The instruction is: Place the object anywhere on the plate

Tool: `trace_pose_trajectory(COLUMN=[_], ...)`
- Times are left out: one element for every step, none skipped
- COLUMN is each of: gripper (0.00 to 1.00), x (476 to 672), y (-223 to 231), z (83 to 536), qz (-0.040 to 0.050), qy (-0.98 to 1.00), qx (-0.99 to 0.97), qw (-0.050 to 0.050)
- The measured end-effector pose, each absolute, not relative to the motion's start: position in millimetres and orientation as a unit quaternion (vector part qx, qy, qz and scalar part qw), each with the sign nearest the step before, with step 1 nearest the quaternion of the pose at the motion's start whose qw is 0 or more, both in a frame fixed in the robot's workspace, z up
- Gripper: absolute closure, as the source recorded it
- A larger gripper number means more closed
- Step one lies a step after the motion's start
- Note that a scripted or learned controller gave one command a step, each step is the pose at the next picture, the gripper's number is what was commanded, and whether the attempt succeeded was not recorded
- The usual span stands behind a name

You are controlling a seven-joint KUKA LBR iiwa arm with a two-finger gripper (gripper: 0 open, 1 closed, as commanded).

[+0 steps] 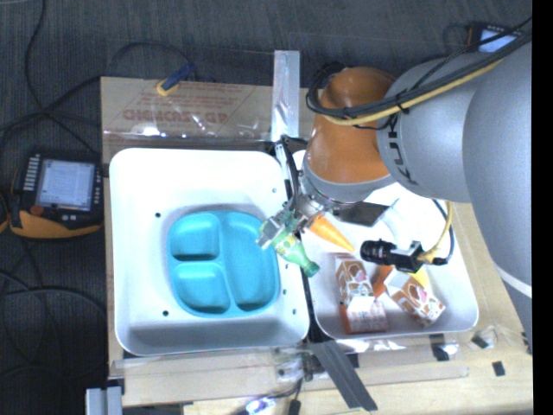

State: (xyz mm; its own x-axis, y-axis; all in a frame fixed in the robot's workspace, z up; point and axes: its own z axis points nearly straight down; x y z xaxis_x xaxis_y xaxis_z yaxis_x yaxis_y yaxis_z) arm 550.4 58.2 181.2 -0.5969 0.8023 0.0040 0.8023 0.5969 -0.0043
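Apparently clamped on a green object [295, 251] in the gripper [285, 230], right over the wall between the bins, at the plate's [200, 266] right edge. Could drop onto the wall or back among the toys [380, 296] if let go here; needs carrying further left first.

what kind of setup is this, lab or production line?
Probably a research lab bench: two white bins on a plain bench, a blue sectioned plate in the left one, toy-like food items in the right, a teach pendant and loose cables on the carpet.
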Motion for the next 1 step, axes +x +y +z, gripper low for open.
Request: trace_pose_trajectory(gripper=[0.0], x=[550.5], y=[57.9], z=[181.3], qz=[0.0008], qy=[-0.893], qx=[-0.449], qw=[0.002])
